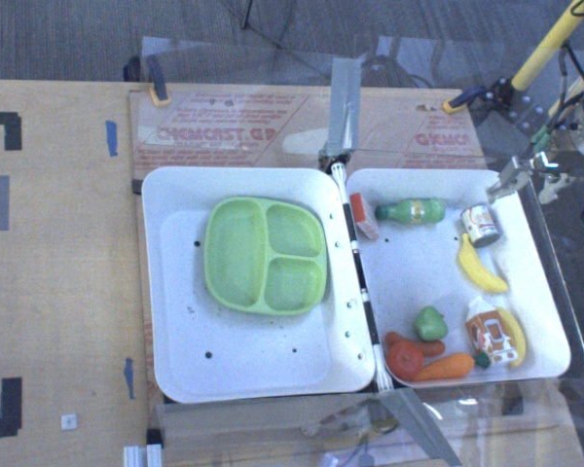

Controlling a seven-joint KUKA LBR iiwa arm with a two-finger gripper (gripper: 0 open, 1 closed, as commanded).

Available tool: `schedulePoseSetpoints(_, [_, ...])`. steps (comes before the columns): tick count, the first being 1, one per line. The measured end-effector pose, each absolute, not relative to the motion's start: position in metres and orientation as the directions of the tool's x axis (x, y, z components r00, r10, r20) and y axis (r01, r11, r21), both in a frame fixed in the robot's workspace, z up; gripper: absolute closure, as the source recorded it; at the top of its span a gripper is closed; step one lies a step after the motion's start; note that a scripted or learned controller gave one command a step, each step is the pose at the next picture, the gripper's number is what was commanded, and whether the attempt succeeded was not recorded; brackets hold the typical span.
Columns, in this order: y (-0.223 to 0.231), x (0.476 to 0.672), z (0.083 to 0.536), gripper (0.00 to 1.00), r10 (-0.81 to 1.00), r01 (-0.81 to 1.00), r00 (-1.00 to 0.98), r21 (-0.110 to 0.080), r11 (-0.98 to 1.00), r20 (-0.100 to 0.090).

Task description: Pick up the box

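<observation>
A small red and white box (363, 217) lies against the left wall of the right bin (550, 290), near its far corner. A second, orange and white box (486, 336) lies near the front right corner of that bin. It is wedged against a yellow banana (514, 335).
The right bin also holds a green bottle (411, 211), a can (480, 224), another banana (481, 267), a green fruit (429, 323), a red tomato (405, 359) and a carrot (449, 366). A green divided plate (266, 255) sits in the left bin (170, 290). Cables and a yellow pole (550, 37) crowd the far right.
</observation>
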State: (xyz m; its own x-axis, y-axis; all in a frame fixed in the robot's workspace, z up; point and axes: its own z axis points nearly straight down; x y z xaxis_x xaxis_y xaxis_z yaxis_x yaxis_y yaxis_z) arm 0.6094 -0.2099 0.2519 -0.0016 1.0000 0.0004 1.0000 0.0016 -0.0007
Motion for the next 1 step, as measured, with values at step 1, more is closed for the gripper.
schedulePoseSetpoints(1, [-0.2098,0.6106,0.2631,1.00,1.000,1.000,-0.004,0.003,0.004,-0.002])
